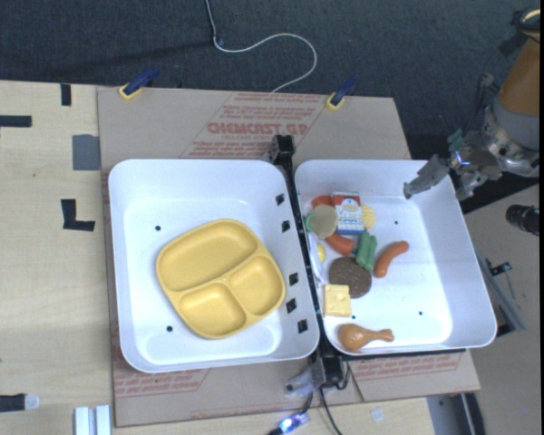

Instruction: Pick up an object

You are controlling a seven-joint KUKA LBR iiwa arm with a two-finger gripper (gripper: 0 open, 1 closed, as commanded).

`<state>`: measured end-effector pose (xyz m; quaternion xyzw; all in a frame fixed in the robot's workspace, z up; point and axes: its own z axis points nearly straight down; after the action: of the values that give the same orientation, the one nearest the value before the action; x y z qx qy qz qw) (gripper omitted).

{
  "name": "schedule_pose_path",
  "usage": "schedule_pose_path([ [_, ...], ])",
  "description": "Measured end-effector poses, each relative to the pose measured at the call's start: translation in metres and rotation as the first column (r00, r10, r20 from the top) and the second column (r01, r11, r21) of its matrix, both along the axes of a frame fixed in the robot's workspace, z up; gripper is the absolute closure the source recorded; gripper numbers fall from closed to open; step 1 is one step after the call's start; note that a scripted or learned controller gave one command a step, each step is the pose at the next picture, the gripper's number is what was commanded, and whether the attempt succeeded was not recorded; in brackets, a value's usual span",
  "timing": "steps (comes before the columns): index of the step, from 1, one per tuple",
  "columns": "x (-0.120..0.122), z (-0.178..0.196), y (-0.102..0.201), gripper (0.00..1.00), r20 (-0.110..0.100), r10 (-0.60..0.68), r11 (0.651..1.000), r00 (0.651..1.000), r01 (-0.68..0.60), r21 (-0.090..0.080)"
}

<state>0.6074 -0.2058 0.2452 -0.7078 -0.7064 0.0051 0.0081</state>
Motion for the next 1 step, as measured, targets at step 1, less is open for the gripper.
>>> schedule_pose_path([
  [1, 0.0022, 0.0074, 0.0007, 0.00, 0.012, 0.004, 1.000, 1.000, -0.004, -0.003],
])
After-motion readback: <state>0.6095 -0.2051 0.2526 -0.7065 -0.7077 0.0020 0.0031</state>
